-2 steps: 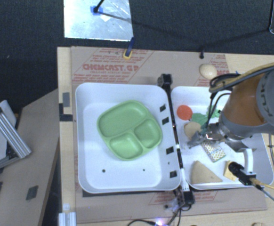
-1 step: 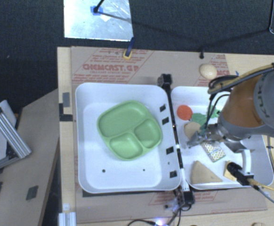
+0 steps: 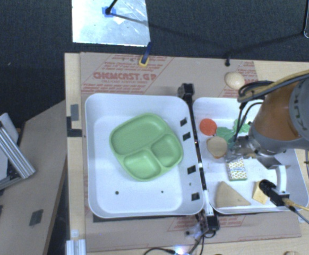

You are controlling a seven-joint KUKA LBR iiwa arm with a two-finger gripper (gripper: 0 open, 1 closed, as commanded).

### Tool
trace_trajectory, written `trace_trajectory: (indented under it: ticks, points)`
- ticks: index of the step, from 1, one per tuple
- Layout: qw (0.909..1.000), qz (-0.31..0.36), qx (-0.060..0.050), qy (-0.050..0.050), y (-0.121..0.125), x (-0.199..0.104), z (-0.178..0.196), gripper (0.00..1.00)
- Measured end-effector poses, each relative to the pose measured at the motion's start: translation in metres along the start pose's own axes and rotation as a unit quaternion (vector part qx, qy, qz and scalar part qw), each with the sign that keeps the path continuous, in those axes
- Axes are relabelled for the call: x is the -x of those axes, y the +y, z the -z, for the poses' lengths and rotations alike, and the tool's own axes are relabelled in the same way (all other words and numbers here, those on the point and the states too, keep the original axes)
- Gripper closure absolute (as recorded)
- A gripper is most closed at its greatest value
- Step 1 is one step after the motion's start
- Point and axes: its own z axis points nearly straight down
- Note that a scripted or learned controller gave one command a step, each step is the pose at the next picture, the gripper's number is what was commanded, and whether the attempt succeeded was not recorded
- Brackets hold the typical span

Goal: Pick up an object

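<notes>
Two shallow white plastic bins sit side by side on the bench. The left bin (image 3: 99,142) holds a light green three-compartment plastic tray (image 3: 145,145), lying flat near its centre. The grey arm with the orange band (image 3: 282,116) reaches in from the right and bends down over the right bin (image 3: 303,190), its wrist low above the bin's middle. The gripper (image 3: 238,149) sits just beside a round tan ball (image 3: 216,146); whether it is apart or together cannot be told. In the same bin lie a tan triangular wedge (image 3: 230,196), a crumpled green item (image 3: 230,132) partly under the arm, a red round disc (image 3: 208,126), a speckled square block (image 3: 237,169) and a small yellow block (image 3: 260,193).
</notes>
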Motion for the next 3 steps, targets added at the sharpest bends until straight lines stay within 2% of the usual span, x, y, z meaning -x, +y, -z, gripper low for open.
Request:
trace_trajectory:
  ticks: [1,2,3]
  points:
    - [0.9999,0.004,-0.01,0.008,0.003,-0.007,0.046,1.0]
    - [0.9999,0.004,-0.009,0.007,0.001,-0.004,0.109,1.0]
    - [0.9999,0.004,-0.011,0.007,0.002,-0.004,0.122,1.0]
